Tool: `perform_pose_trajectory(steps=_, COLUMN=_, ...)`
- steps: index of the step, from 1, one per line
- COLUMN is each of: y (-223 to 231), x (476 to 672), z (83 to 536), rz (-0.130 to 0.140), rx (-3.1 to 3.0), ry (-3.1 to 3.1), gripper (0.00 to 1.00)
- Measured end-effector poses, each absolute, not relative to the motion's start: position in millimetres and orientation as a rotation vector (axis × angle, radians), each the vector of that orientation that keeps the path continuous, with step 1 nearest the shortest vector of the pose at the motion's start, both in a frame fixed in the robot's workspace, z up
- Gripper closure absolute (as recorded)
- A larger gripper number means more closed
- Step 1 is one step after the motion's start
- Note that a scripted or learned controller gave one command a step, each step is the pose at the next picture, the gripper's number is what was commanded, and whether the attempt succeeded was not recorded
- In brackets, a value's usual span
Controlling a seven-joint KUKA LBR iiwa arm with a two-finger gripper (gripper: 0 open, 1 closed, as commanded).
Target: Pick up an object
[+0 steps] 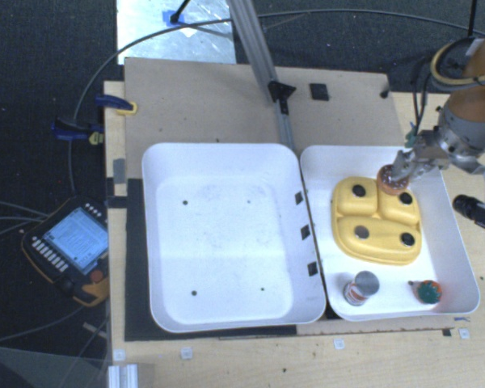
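The yellow block [377, 220] lies mid right bin [319, 241], long axis toward the near edge; the gripper [394, 180] sits over its far edge, grip hidden from here.

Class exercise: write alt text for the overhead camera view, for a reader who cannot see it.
A robot gripper hangs over a yellow moulded block in the right white bin, which also holds a small metal can and a teal object.

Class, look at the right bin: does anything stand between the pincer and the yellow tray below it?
Yes. A small brown round object sits at the pincer tip, over the yellow tray's upper edge. Whether it is gripped or merely resting there cannot be told.
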State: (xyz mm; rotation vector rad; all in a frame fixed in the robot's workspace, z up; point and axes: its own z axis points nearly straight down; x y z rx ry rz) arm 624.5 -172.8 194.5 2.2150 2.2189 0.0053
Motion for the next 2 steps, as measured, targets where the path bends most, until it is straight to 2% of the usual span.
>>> perform_pose_trajectory(steps=1, y=-173, x=625.8, z=225, rz=0.004, rx=2.214, ry=2.223, gripper=1.0)
perform_pose_trajectory(steps=2, y=-125, x=616.3, z=235, rz=0.005, rx=2.21, ry=2.231, gripper=1.0)
